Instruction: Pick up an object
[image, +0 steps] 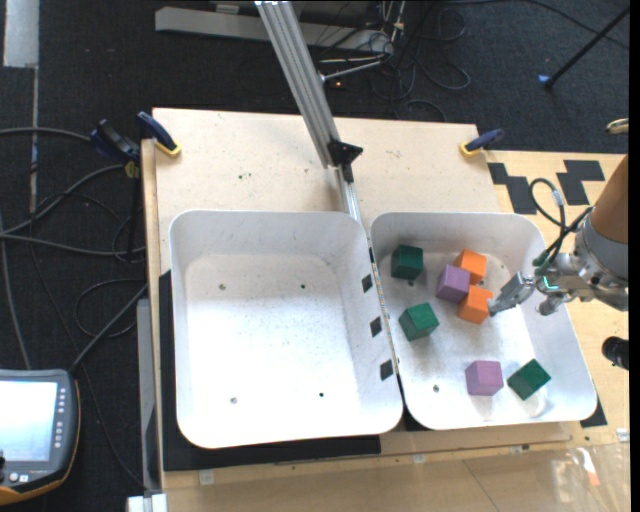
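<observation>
Seven small blocks are sitting in the right bin; the hand is touching the nearer orange block, grip unclear. Probably light, rigid; pinching flat opposite faces looks best.

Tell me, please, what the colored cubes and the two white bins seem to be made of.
The purple cube and the green cube look like painted wood or perhaps foam: flat, matte color, crisp edges, no shine. The picture cannot decide which. The left bin and the right bin look like thin molded plastic: smooth white walls, rounded corners, with dark speckles on the floor.
</observation>
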